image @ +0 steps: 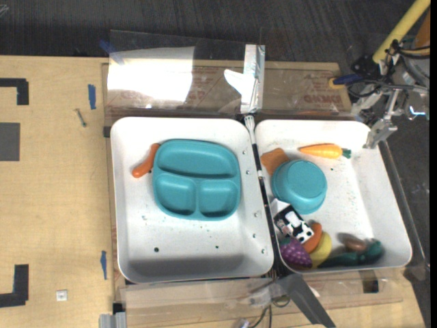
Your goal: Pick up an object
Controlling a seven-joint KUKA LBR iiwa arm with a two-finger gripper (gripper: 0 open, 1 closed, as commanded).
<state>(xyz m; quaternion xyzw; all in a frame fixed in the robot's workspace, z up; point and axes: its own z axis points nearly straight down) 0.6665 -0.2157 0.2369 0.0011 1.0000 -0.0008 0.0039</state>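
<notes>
The right bin (pixel 382 203) holds a carrot (pixel 321 151) at its back and an upturned teal bowl (pixel 300 183) near its left wall, with an orange piece (pixel 272 158) tucked behind the bowl. Along the front lie a black-and-white cow toy (pixel 289 220), purple grapes (pixel 295 253), a yellow banana (pixel 322 246) and a brown and dark green item (pixel 356 245). My gripper (pixel 374 137) hangs over the back right corner of this bin, right of the carrot and apart from it. Nothing shows between its fingers.
The left bin (pixel 136 238) carries a teal divided plate (pixel 196 178) with an orange sausage-shaped toy (pixel 142 164) against its left side. A clear plastic sheet (pixel 177 80) stands behind the bins. Cables and a yellow bar (pixel 410 16) crowd the back right.
</notes>
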